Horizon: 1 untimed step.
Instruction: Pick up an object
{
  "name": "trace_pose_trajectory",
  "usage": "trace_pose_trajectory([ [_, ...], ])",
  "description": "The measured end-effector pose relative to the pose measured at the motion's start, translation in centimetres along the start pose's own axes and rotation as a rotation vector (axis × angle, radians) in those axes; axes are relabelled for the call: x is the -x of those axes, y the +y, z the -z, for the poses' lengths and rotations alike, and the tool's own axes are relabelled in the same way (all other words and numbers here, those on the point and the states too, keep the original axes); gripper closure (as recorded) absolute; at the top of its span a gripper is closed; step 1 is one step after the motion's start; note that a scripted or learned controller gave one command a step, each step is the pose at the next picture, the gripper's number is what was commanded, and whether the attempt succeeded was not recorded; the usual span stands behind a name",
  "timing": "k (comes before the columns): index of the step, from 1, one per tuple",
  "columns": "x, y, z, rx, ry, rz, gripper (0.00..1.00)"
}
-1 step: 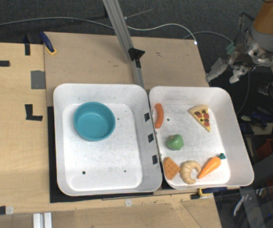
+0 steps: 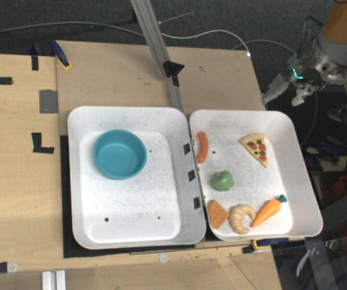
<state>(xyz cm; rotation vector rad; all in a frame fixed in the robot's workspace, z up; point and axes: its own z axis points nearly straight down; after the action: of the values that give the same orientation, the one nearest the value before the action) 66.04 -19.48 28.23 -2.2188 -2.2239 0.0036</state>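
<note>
Six toys are crowding the right bin [image 2: 294, 162], centre staying open; claw [image 2: 289, 90] is hovering beyond its far-right corner, spread apart, empty.

A grey metal pole [image 2: 155, 41] slants across the bench [image 2: 16, 162] — black tape marks [image 2: 40, 142] dot its left side. A thin cable [image 2: 71, 24] runs behind.

two bins [image 2: 77, 162], one bowl [image 2: 120, 154], six foods [image 2: 222, 180]
</note>
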Motion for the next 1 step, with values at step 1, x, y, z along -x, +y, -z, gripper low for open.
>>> trace_pose_trajectory([
  [1, -0.66, -0.3, -4.57, -0.003, 0.001, -0.001, 0.0],
])
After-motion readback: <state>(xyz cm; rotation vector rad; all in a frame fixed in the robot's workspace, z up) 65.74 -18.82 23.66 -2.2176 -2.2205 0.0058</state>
